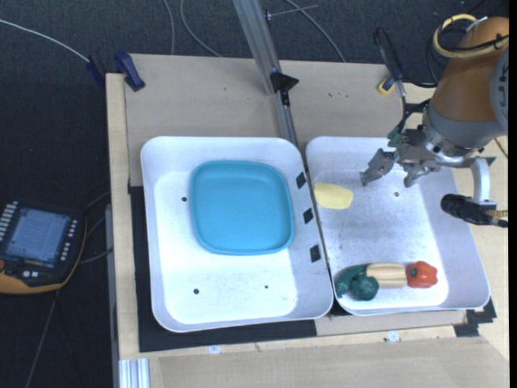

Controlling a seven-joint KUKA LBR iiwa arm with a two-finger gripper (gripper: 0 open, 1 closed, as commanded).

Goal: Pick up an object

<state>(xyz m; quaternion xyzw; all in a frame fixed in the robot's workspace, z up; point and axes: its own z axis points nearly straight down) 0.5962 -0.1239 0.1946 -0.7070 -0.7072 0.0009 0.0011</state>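
A grey KUKA arm with an orange band (467, 69) reaches in from the right over a wooden bench (202, 95) bearing two shallow white bins side by side. Its two-finger gripper (395, 173) hangs above the upper part of the right bin (452, 241), fingers spread wide with nothing between them; one finger (375, 170) points toward the bin's left wall, the other (417, 174) sits nearer the arm. Just below and to the left of the gripper, a pale yellow piece (333, 195) lies close to the bin's left wall, apart from the fingers. Along the near edge of the same bin sit three more objects in a row: a dark green item (358, 284), a tan stick-like piece (386, 275) touching it, and a red item with a green top (421, 274) at the right end. The left bin (161, 217) holds a light blue square plate (241, 206) lying flat toward its far side. A metal pole (260, 39) rises between the bins, cables trail across the dark floor, and a handheld control pendant (34, 245) rests on the floor at left.
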